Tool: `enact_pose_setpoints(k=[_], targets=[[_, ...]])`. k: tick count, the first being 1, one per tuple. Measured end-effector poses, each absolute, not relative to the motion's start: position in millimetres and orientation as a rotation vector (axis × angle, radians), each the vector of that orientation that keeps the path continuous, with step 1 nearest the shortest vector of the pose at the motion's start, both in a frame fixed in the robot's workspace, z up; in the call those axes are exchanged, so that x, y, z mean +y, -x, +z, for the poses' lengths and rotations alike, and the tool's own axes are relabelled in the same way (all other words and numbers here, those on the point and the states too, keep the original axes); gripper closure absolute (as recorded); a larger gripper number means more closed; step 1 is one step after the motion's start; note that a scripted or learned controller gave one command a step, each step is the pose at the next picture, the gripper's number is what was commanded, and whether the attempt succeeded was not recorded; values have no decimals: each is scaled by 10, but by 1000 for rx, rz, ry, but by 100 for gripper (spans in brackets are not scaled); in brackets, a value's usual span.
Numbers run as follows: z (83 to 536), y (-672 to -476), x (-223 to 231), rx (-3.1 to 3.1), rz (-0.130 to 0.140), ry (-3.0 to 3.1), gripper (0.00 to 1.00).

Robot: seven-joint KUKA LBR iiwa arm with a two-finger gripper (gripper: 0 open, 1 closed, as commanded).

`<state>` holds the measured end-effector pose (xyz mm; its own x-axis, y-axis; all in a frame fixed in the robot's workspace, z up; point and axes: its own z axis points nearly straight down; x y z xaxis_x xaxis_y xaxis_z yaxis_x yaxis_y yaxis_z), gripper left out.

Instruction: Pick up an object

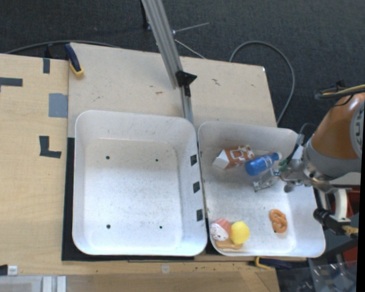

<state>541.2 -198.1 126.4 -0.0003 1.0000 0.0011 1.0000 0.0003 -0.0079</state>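
Four objects are lying in the right bin (pixel 299 243); the left bin (pixel 85 131) is sitting beside it.
The gripper (pixel 265 180) is hovering by one blue bottle (pixel 261 164); finger state cannot be told. One white-and-orange carton (pixel 232 157), one pretzel (pixel 278 220) and one yellow-headed toy (pixel 231 232) are lying there; no writing is legible.

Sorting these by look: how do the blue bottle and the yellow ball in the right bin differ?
The blue bottle is long and lies on its side; the yellow ball is round. The bottle sits in the bin's far half, right beside the tool; the ball rests against the near rim, away from the tool and next to a small pink-and-white item. Both lie in the right bin.
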Motion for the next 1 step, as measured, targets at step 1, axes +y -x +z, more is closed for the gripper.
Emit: enact_pose_setpoints(k=[1], targets=[[870,-5409,-1976,-2222,4,2220,0]])
